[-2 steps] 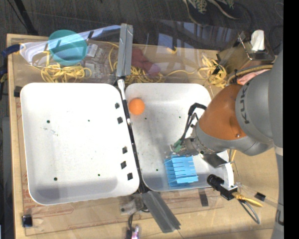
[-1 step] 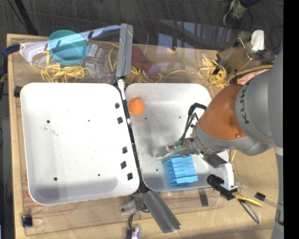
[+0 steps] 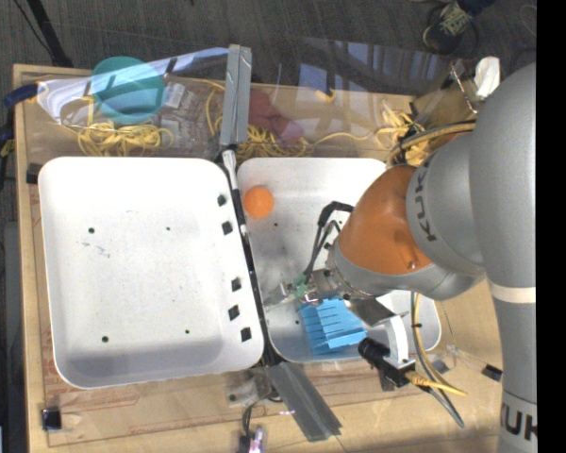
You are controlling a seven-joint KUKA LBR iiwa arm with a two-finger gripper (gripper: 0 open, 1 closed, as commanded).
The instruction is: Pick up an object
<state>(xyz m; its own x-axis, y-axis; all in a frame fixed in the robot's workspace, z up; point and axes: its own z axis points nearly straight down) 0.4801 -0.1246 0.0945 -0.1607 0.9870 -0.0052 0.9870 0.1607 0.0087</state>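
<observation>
Big grey arm hides the tool; I cannot tell its grip. Just below it lies a blue ridged block, probably light and stiff. Grab its sides.

The arm is grey with an orange band above its wrist. Just below that band lies a bright blue ribbed block. Up and left of the band sits an orange ball. Both bins are plain white. Far up-left, a teal object rests over yellow tangled cord.
</observation>
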